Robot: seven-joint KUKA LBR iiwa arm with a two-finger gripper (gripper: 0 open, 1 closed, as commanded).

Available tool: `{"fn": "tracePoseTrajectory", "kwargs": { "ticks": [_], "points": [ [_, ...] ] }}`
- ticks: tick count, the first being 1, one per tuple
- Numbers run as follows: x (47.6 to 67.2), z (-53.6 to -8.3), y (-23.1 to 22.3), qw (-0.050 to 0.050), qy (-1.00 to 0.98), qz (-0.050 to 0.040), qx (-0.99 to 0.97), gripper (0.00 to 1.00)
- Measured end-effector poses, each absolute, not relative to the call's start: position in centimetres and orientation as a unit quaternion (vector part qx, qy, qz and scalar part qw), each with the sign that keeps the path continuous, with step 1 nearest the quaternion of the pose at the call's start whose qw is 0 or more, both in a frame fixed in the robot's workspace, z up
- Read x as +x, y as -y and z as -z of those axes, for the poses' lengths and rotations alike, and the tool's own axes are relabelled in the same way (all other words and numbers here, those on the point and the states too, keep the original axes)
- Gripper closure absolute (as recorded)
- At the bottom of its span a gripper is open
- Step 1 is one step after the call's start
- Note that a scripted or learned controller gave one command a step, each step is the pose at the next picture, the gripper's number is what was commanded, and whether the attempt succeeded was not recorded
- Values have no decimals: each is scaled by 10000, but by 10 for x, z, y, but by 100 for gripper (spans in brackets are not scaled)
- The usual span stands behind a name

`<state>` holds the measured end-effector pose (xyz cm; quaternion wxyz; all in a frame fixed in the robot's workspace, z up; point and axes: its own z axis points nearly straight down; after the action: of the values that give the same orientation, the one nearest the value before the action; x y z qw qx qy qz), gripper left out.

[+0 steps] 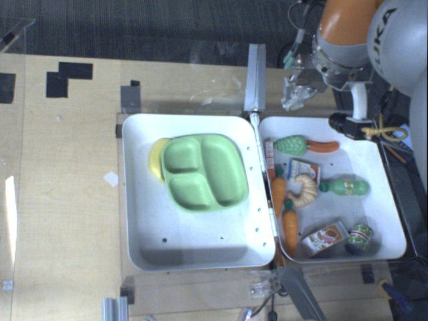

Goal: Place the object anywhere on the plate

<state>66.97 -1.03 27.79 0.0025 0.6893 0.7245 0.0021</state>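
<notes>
Gripper hangs above the bench behind the right bin, nothing seen between its fingers; how far open, cannot tell. Left bin: green plate lying over a yellow piece. Right bin: carrots, croissant, bottle, carton, can

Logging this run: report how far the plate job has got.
Done: nothing; the green plate in the left bin carries no item. In hand: the tool hovers above the right bin. Left: pick an item, such as the croissant, and set it on the plate.
</notes>
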Motion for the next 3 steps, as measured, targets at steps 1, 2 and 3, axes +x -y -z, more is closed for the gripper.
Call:
{"fn": "tracePoseTrajectory", "kwargs": {
  "ticks": [1,2,3],
  "points": [
    [669,-185,-92,7,-7250,-20,6888,100],
    [572,-167,-171,2,-7175,-17,6965,100],
    [524,-224,-231,3,-7161,-25,6980,100]
  ]
}}
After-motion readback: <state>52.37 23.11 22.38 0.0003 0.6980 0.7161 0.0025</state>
